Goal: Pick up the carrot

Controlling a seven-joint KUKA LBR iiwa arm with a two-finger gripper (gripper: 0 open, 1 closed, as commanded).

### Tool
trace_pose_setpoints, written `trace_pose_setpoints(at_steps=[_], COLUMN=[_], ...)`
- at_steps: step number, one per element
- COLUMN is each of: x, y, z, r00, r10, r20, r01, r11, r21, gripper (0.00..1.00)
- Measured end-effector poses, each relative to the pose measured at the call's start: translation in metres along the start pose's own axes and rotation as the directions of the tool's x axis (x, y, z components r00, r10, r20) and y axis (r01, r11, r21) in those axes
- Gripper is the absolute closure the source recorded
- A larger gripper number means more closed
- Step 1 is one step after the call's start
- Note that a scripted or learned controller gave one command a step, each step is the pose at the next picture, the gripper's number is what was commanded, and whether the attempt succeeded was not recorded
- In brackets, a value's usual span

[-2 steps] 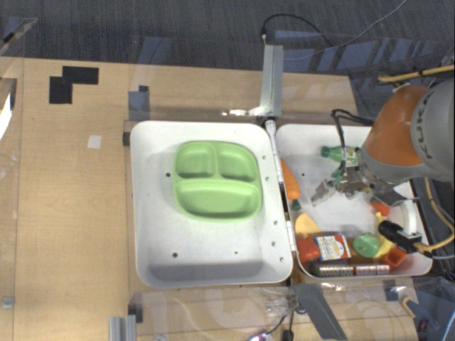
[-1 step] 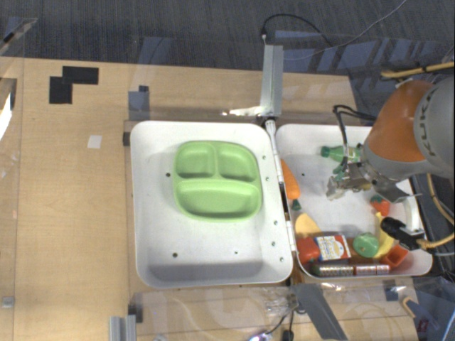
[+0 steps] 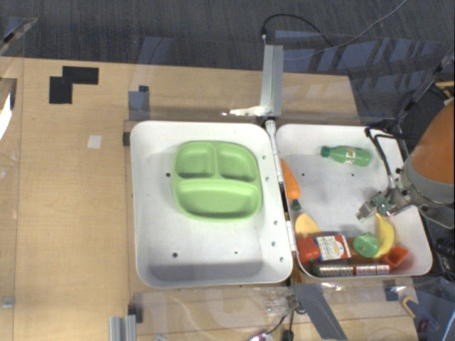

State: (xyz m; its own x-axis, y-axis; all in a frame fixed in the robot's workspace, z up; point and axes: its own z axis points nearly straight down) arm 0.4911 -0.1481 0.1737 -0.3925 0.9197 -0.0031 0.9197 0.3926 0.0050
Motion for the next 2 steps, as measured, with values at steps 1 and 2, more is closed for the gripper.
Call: trace_pose_setpoints(at_steps=[1,2], x=[0.038,-0.006], y=[0.022,0.009], z=[0.082,0.083], r00=[0.972,0.993], r10=[0.233,0.119], r20=[0.001,0.005], r01=[-0.233,-0.119], r11=[0.972,0.993], r21=[-0.004,-0.011], gripper=[1.00,1.00])
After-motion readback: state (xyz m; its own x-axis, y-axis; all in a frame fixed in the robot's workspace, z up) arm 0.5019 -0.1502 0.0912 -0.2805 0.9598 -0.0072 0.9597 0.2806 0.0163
